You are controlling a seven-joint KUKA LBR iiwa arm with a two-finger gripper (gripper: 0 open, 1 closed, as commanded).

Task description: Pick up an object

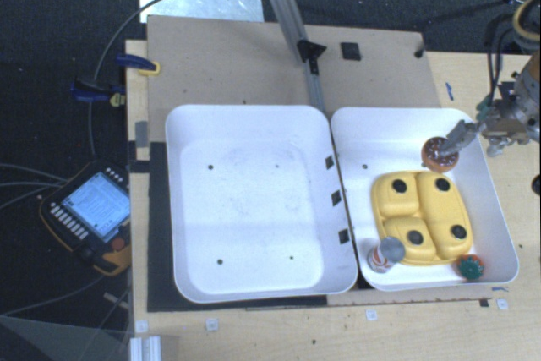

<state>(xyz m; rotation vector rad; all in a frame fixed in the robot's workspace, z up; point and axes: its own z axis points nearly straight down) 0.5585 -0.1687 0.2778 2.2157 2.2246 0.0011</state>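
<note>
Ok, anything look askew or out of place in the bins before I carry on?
Nothing spilled or damaged. All the objects crowd the right bin: a yellow block, a brown round piece by the claw, a grey-topped item and a small green ball pressed into the near corner.

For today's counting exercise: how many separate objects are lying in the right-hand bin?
4. A big yellow block in the middle; a brown round piece at the far side by the tool; a grey piece at the near left; a green ball in the near right corner. The block may hide more.
</note>
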